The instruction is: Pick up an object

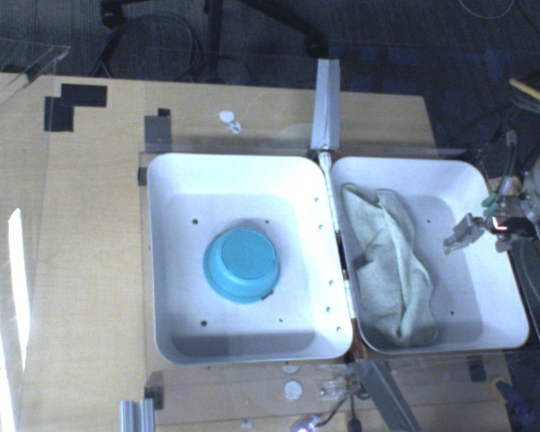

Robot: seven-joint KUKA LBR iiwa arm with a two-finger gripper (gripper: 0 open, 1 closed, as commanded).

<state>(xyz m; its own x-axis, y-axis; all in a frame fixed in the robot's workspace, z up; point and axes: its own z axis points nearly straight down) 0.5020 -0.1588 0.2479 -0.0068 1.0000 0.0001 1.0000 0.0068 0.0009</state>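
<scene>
Two things lie in reach: a grey cloth, crumpled along the left side of the right bin, and a blue bowl upturned mid left bin. Cloth looks light, soft and easiest pinched at a raised fold; the bowl looks stiff and slippery. Claw hangs over the right bin's right side, arm entering from the right; whether it is released or clenched I cannot tell.

- Bowl: plain light blue.
- Cloth: pale grey-white, no pattern.
- Left bin and right bin: white.
- Table: light tan, black tape marks.
</scene>
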